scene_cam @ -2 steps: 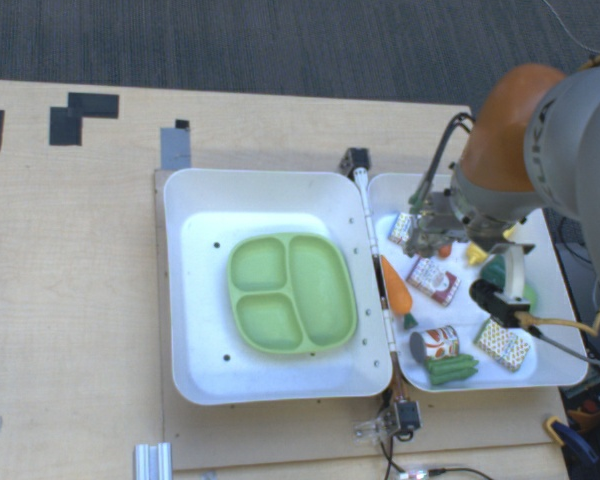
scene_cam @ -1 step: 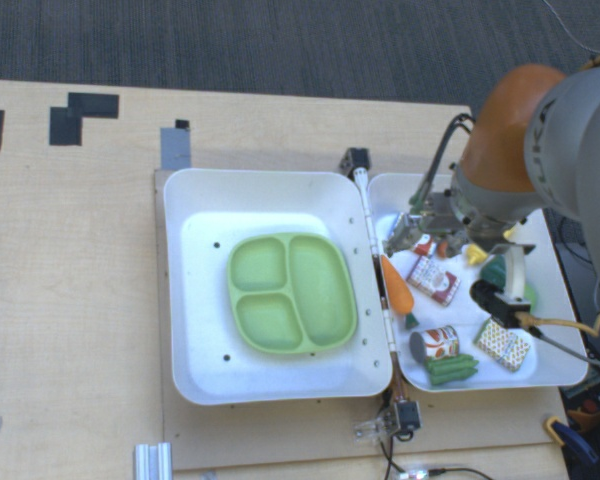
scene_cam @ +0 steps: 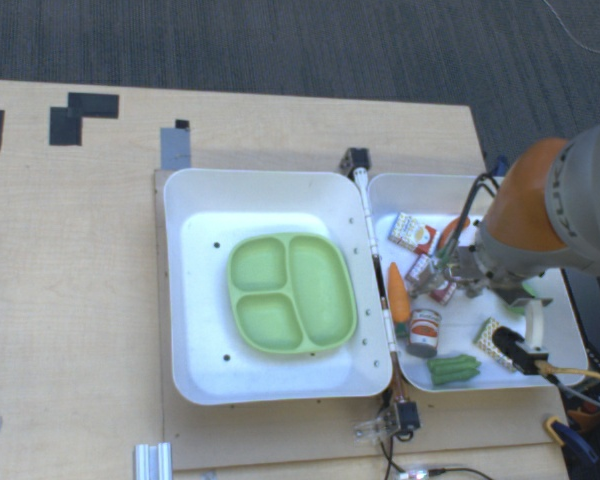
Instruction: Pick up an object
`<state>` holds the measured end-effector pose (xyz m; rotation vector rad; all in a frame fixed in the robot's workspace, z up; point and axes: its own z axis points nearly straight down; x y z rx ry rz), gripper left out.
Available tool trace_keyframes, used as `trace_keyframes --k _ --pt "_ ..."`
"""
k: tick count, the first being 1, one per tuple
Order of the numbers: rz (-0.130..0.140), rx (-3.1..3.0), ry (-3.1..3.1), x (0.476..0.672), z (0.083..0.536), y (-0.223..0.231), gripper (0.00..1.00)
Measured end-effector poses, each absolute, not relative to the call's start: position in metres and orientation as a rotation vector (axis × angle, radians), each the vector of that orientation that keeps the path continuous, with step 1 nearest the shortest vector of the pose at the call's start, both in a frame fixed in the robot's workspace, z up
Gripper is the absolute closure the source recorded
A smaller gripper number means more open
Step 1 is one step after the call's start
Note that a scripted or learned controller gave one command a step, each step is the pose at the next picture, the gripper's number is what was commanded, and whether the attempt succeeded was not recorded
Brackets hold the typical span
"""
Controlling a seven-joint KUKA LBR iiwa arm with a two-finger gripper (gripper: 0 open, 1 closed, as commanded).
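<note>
Camera view: end effector (scene_cam: 446, 276) low in the right bin (scene_cam: 465, 320), among small grocery items.

End effector: at the left-centre of the right bin, over a red-and-white packet (scene_cam: 423, 271); whether it is wide, narrow or holding anything cannot be told. Arm (scene_cam: 525, 213): grey with orange band, entering from the right. Right bin contents: white carton (scene_cam: 412, 231) with green print, near the far left corner; orange carrot (scene_cam: 399, 293) lying along the left wall; small can (scene_cam: 424, 331) upright just beside the carrot's near end; green vegetable (scene_cam: 453, 369) against the near wall. Left bin (scene_cam: 195, 268): one pale green three-compartment plate (scene_cam: 292, 293), centred. Both bins side by side on the pale wooden bench (scene_cam: 80, 298).
</note>
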<state>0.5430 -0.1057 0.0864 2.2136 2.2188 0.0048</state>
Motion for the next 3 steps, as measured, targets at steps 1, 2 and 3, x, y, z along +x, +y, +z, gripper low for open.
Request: trace_keyframes --k 1,2,3 --pt "0.011 2.208 2.22 0.545 0.098 -0.105 1.0" --pt "0.011 2.208 2.219 0.545 0.098 -0.105 0.0" --pt "0.012 2.207 2.192 0.493 0.09 -0.096 0.0"
